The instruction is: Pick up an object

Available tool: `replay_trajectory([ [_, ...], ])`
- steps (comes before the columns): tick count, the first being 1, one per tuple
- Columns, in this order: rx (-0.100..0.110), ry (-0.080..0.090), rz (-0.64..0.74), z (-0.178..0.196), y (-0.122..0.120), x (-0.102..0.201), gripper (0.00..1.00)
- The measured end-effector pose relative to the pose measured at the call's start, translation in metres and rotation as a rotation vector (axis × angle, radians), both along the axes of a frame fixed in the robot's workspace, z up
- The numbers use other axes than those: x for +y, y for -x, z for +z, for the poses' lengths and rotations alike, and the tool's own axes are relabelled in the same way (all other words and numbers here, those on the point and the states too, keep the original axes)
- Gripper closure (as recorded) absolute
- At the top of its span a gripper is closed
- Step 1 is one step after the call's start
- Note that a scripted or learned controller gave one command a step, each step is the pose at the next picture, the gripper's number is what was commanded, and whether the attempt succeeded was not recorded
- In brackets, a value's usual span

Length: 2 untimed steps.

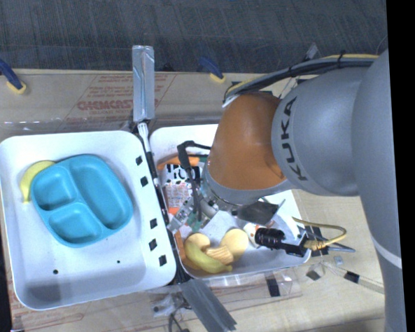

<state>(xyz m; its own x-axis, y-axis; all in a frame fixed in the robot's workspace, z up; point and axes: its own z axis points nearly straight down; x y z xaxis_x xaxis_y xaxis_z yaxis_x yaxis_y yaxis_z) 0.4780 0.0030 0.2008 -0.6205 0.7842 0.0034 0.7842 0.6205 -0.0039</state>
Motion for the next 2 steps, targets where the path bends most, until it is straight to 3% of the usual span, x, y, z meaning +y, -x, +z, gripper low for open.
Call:
replay_trajectory([
  [1, 0.000, 0.000, 0.000, 0.000, 0.000, 0.000, 0.00],
  [2, -0.001, -0.001, 0.154, -0.010, -0.008, 0.020, 0.00],
])
